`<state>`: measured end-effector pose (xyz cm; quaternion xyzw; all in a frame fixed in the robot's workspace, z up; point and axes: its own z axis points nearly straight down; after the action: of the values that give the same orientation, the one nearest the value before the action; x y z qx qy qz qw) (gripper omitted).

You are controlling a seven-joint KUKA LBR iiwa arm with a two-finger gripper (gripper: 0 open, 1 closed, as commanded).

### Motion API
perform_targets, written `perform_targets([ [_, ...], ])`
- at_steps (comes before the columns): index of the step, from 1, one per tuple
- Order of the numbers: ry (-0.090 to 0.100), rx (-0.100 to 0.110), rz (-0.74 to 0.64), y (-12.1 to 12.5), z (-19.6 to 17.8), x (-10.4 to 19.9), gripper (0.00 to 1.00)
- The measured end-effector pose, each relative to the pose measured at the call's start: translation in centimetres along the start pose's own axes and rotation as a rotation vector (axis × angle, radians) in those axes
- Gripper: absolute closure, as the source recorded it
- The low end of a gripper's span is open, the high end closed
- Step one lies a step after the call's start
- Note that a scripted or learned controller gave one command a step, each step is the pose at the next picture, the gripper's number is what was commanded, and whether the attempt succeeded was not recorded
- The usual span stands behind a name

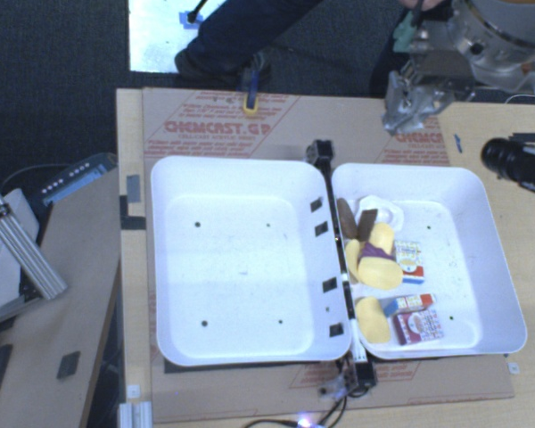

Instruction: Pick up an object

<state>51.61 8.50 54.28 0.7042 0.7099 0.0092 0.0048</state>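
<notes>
My gripper (401, 119) hangs high above the bench, over the back edge of the right bin (481, 239), well clear of the objects. The objects crowd the right bin's left side. A yellow rounded piece (381, 270) lies on a purple item (370, 250), with a second yellow lump (372, 319) nearer the front. Two dark brown sticks (348, 219) lean by a white cup-like piece (385, 212). A small white packet with red and blue print (409, 257) and a red box (415, 324) lie to the right of them.
The left bin (241, 257) sits beside the right one, joined by a black divider strip (332, 239). Both rest on a cardboard sheet (214, 127). A yellow and blue tool (251, 96) lies behind the left bin. A black camera mount (517, 163) juts in at the right.
</notes>
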Motion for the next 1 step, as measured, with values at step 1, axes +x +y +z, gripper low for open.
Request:
perform_targets([
  [1, -0.006, 0.027, -0.003, -3.30, 9.37, 6.52, 1.00],
])
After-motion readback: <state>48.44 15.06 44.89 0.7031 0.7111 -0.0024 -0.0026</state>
